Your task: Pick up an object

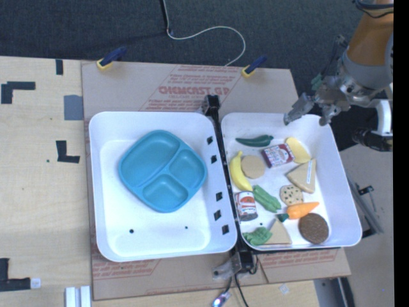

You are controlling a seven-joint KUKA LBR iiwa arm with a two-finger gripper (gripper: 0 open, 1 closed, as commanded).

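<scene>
The right bin (339, 171) holds several toy foods: a banana (239, 171), a green chilli (254, 140), a red packet (277, 155), a cheese wedge (303, 177), a carrot (300, 210), a small can (246, 205) and a brown cookie (314, 228). My gripper (309, 112) hangs over the bin's far right corner, above and to the right of the chilli. Its dark fingers stand apart with nothing between them.
The left bin (105, 171) holds a blue sectioned plate (162, 170). A dark divider with clips (220, 171) runs between the two bins. Cardboard (185, 88) lies under both, pinned by yellow-blue clamps (111, 57). A white cable (204, 34) loops behind.
</scene>
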